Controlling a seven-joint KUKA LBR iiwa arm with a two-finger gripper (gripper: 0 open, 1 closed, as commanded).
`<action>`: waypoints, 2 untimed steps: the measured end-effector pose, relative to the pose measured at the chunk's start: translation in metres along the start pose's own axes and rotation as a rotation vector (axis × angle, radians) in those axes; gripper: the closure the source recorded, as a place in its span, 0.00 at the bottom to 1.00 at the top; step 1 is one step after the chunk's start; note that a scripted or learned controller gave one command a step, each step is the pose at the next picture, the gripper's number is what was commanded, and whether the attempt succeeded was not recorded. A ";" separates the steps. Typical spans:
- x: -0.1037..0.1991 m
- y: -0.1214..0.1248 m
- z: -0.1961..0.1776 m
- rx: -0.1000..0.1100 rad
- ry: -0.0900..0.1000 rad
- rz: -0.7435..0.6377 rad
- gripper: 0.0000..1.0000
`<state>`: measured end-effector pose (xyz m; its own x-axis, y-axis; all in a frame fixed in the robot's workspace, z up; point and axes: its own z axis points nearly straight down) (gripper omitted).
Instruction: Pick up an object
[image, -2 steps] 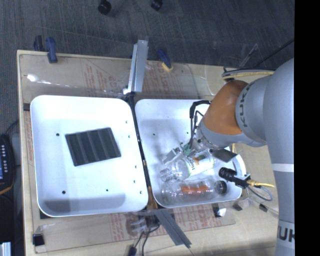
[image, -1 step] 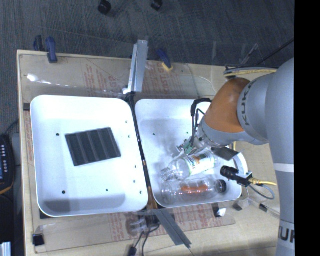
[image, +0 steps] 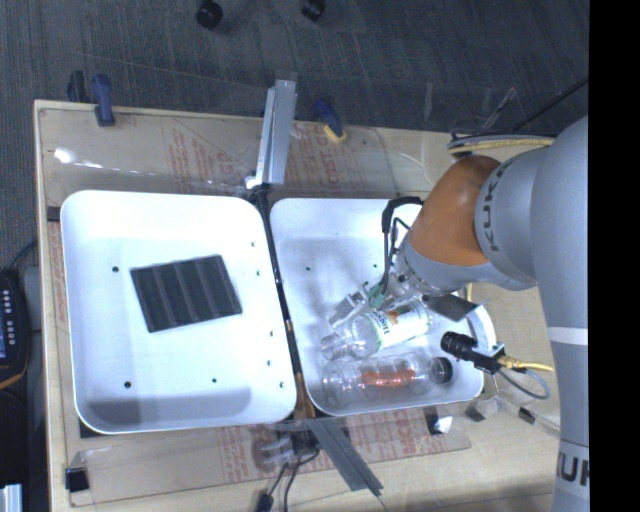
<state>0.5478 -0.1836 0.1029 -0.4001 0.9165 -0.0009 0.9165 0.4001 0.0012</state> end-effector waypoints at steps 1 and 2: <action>-0.009 -0.016 0.010 -0.006 0.013 -0.084 0.00; -0.029 0.025 -0.022 0.001 0.001 0.161 0.00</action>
